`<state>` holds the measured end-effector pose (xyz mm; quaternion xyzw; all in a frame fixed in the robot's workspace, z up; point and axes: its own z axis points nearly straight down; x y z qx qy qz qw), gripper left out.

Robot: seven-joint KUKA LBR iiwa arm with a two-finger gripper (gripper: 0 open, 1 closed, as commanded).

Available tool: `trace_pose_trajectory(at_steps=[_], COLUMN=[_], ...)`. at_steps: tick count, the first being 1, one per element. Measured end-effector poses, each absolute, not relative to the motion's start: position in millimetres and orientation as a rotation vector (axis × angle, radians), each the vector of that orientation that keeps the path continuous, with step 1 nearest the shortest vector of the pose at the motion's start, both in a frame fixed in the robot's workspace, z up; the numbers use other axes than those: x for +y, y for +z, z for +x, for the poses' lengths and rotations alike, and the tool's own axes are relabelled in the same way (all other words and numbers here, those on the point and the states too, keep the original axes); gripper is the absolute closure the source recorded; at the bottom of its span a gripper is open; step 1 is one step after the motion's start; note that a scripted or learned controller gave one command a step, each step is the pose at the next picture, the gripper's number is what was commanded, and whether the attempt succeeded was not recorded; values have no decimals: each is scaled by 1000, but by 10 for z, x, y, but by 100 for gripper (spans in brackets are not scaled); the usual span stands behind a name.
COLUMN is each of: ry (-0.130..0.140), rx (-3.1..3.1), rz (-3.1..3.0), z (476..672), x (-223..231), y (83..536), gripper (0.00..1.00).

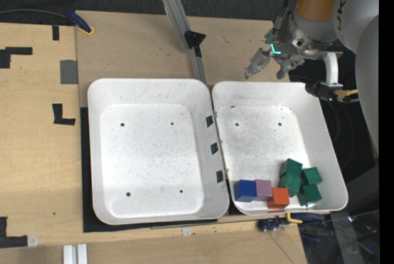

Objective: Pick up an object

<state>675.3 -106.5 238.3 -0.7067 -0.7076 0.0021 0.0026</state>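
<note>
Hand (269, 66) hangs open above right bin (320, 127); no legible writing.

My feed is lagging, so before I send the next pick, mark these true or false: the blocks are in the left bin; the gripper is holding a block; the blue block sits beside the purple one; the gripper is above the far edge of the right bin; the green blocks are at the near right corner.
1. The blocks are in the left bin. False: they lie in the right bin.
2. The gripper is holding a block. False: nothing sits between its fingers.
3. The blue block sits beside the purple block. True.
4. The gripper is above the right bin's far edge. True.
5. The green blocks are at the near right corner. True.
</note>
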Motion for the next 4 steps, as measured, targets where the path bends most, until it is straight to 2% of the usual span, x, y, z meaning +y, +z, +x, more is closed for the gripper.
trace_pose_trajectory(at_steps=[1, 3, 4], ry=[3, 8, 21], rx=[-2223, -2221, -2216], rz=[-2218, -2216, -2214], z=[6761, 6775, 6752], x=[-1066, -935, -957], y=[2416, 1358, 921], gripper=[0, 0, 0])
